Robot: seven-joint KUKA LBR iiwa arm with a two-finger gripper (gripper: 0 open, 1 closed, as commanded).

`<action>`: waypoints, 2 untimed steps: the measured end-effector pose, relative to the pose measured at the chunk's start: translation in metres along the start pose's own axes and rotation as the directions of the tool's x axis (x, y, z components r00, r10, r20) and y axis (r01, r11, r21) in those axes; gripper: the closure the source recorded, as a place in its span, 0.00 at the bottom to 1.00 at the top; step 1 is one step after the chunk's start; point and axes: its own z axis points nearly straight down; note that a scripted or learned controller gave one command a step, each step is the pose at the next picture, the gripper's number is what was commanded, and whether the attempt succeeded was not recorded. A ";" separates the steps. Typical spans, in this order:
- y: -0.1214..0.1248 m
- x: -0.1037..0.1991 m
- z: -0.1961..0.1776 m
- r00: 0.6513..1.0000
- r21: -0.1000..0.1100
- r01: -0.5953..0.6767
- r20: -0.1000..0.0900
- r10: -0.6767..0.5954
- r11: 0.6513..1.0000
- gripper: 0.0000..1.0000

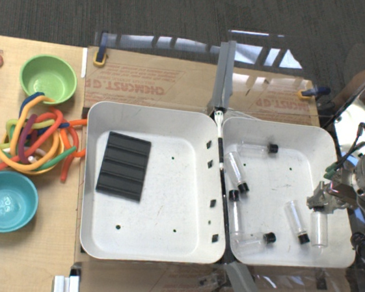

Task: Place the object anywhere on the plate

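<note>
- the left bin (pixel 94 230) holds a dark ribbed plate (pixel 124 166), lying flat near its left wall.
- the right bin (pixel 288 255) holds several clear tubes with black caps; one tube (pixel 317 228) lies near the right wall, another tube (pixel 295 220) just beside it on the left.
- the gripper (pixel 320 202) is low over the right edge of the right bin, just above these two tubes.
- i cannot tell how it is set, because it is small and blurred against the clear plastic, and i see no tube clearly in it.
- my judgement: the step in hand is the pick, so the task is at its early part, with nothing on the plate yet.
- the next move calls for a firm grasp on one tube, then a lift and a carry across the divider to the plate.
- the tubes are round and smooth, so one may slip or roll.
</note>
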 end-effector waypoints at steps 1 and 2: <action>0.038 -0.037 0.055 0.995 0.001 0.097 0.000 -0.097 0.995 1.00; 0.058 -0.028 0.001 1.000 0.000 0.002 0.000 -0.002 1.000 1.00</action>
